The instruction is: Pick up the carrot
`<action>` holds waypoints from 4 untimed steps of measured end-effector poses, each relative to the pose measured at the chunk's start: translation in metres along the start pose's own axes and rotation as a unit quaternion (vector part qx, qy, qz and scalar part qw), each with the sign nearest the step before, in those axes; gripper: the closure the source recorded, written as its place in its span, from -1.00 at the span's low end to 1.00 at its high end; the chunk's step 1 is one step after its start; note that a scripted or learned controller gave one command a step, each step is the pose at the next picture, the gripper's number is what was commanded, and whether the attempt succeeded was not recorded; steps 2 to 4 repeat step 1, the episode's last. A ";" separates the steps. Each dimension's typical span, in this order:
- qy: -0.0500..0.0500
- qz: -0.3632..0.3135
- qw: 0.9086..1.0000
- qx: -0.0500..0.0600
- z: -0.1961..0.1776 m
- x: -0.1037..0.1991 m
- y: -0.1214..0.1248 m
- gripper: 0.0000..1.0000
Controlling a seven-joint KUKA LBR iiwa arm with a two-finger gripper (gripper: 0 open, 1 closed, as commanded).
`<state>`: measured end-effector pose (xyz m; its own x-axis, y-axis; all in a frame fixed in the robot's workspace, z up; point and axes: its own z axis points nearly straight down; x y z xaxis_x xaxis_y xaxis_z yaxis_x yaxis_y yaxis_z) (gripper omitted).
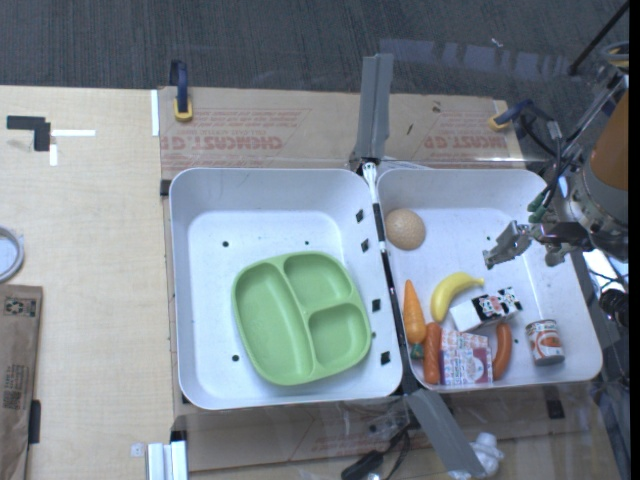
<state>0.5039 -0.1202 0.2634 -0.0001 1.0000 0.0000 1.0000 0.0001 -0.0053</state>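
Nearest the camera, along the front wall of the right bin (590, 368), a carton (465, 358) lay packed between a sausage (503, 351) and a small can (545, 342). The carrot (413, 313) lay just left of that carton, tip pointing away, tight against the bin's left wall, so I judged a grasp there would be cramped. A banana (455, 290) sat just right of the carrot, a brown ball (405, 228) beyond it. My end effector (530, 245) hung farther right, above the bin floor, fingers spread wide and empty, well apart from the carrot.
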 end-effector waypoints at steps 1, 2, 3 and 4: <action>0.000 -0.112 0.994 -0.001 0.073 0.058 0.006 -1.00; 0.000 -0.112 0.994 -0.001 0.073 0.058 0.006 -1.00; 0.000 -0.112 0.994 -0.001 0.073 0.058 0.006 -1.00; 0.000 -0.112 0.994 -0.001 0.073 0.058 0.006 -1.00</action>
